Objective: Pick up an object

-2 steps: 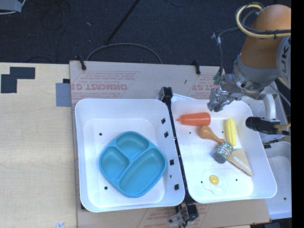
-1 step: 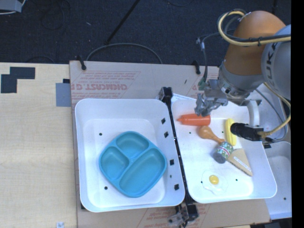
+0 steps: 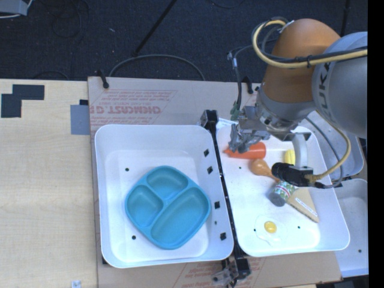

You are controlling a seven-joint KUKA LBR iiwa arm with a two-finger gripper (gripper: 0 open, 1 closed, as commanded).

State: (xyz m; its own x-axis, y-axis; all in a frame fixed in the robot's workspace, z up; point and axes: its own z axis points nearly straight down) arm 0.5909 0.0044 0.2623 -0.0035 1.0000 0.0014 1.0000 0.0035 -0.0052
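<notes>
Down in the right white bin [image 3: 336, 236], the orange carrot-shaped plastic toy [image 3: 251, 150] lies at the far left corner, one end under the two-finger metal gripper [image 3: 240, 141]. That gripper sits right on the carrot, but the wrist hides its tips, so I cannot tell whether it grasps anything. Nearby lie a tan pear-shaped wooden piece [image 3: 261, 168], a yellow rounded piece [image 3: 290, 156], a small grey-green cylindrical can [image 3: 281, 194], a beige wedge like a pie slice [image 3: 303, 203] and a flat fried-egg toy with a glossy yellow yolk [image 3: 269, 227]. The left white bin [image 3: 111, 143] holds a smooth blue three-compartment plastic plate [image 3: 167, 206].
</notes>
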